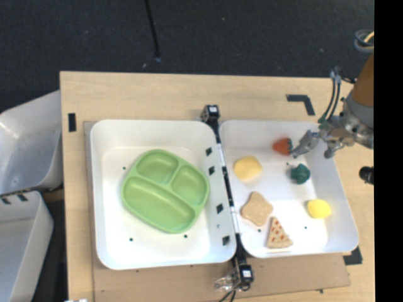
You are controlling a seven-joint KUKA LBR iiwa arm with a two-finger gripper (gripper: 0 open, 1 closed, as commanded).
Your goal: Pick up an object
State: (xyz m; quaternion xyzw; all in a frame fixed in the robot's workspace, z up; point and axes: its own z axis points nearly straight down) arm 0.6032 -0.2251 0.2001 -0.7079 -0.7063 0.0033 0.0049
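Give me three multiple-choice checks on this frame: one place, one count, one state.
1. Where does the green divided plate lie?
A. left bin
B. right bin
C. bare bench

2. How many toy foods lie in the right bin?
A. four
B. six
C. eight

3. How does the gripper stand to the red piece?
A. carrying it high
B. low beside it, nothing seen between its fingers
C. over the left bin

Key: 1 A, the plate sits in the left bin. 2 B, six separate pieces. 3 B, it is right of the red piece.
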